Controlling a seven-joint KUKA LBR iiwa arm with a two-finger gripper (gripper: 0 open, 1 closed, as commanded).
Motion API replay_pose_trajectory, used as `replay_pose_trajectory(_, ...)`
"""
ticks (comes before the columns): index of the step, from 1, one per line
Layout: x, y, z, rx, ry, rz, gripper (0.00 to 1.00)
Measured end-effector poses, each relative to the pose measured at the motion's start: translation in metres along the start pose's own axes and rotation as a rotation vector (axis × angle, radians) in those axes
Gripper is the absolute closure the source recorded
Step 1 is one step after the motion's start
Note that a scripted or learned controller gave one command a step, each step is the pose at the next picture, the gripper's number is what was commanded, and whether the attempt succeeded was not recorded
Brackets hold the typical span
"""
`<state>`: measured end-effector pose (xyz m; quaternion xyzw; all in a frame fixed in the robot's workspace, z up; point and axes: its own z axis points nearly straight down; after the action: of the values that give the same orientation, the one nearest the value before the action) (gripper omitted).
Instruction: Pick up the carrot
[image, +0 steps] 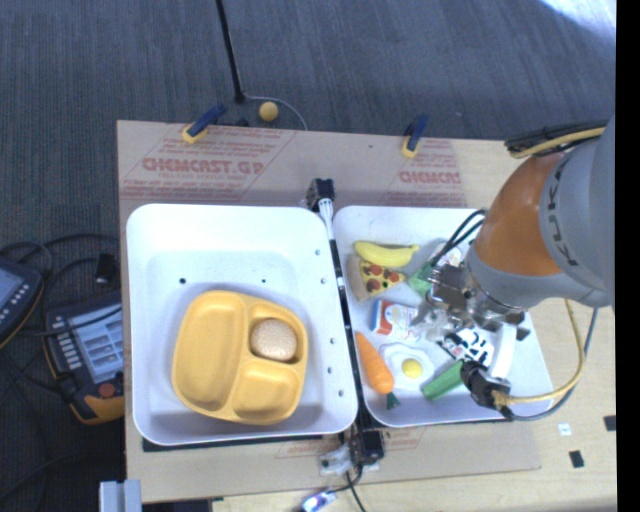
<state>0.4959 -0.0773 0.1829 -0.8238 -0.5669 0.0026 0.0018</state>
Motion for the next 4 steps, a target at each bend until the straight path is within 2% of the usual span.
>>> replay_pose_trajectory(1, -0.001, -0.001, 0.001, 0.003, -0.002, 0.001, 0.00)
replay_pose_trajectory(2, 0.059, -0.037, 0.002, 0.005, -0.001, -0.148, 0.00)
replay_pose_trajectory(3, 0.043, -0.031, 0.001, 0.003, 0.000, -0.574, 0.00)
replay_pose_trajectory(4, 0.043, -0.031, 0.002, 0.003, -0.001, -0.575, 0.00)
